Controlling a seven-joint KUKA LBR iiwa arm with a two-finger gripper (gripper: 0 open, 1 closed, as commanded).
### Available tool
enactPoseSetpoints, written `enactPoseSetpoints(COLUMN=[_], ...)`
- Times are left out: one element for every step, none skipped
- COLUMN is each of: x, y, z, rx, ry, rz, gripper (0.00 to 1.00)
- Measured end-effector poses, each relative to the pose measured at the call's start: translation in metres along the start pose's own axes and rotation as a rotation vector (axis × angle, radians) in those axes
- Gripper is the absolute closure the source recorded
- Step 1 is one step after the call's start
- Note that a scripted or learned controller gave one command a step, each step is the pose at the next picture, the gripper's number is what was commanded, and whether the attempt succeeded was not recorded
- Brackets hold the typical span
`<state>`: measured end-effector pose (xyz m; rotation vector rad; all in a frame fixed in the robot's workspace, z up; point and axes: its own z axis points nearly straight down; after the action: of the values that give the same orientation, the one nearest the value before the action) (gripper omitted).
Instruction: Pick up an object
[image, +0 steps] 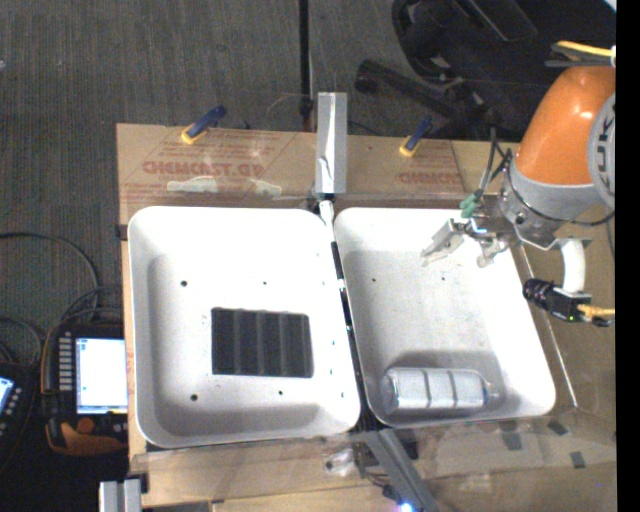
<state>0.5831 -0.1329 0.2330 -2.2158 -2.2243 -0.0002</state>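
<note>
A black ribbed rectangular block lies flat in the left bin. A silver ridged object rests along the near wall of the right bin. My gripper hangs over the far right part of the right bin, open, fingers spread with nothing between them. It is well away from the silver object, which lies toward the bin's near edge.
The orange and grey arm comes in from the upper right. A metal post stands behind the seam between the bins. Two clamps hold the board at the back. A handheld controller lies left of the bench.
</note>
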Motion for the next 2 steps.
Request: enactPoseSetpoints(x=[-0.024, -0.034], y=[-0.037, -0.097], z=[-0.062, -0.037], rx=[-0.002, 0.0], ry=[-0.002, 0.001], rz=[-0.004, 0.089], gripper=[0.0, 0.0])
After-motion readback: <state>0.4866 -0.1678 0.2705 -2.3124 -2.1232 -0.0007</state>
